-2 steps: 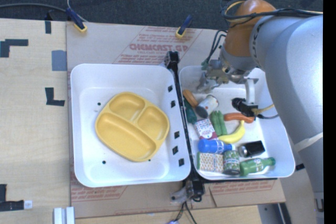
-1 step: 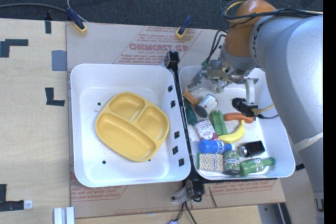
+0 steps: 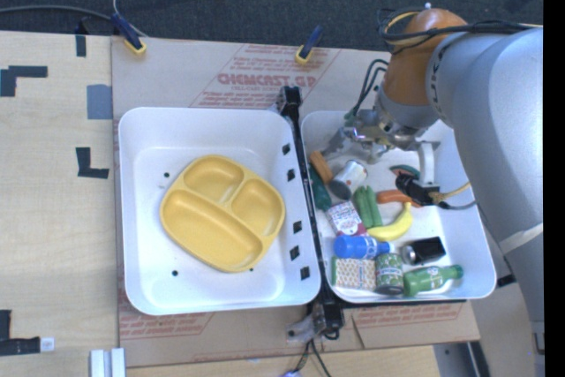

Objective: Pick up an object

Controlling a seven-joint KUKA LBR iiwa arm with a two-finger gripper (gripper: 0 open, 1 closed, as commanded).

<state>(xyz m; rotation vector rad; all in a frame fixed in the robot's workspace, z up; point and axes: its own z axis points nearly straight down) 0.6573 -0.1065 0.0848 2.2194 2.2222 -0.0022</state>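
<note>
At left of centre, the left bin (image 3: 141, 190), a shallow white tray of smooth, glossy plastic, holds one yellow divided plate (image 3: 222, 212), rounded and matte, lying flat with its three compartments facing up. Right of the black divider, the right bin (image 3: 477, 265) carries the candidate objects, crowded together: a small white packet (image 3: 343, 216), a green pepper-like piece (image 3: 369, 207), a curved yellow banana (image 3: 393, 228), a blue-capped container (image 3: 355, 246), a printed box (image 3: 354, 274), a dark can (image 3: 388, 272), a green bottle (image 3: 430, 278) lying on its side, and a small black block (image 3: 426, 249). In the upper part of this bin the gripper (image 3: 371, 141) hangs low above the clutter; whether its fingers are apart or together cannot be told, and no object is seen between them. The step in hand appears to be the descent: it would go best aimed at a piece with free flanks, since smooth, rounded items packed edge to edge are likely to slip or jostle their neighbours.
</note>
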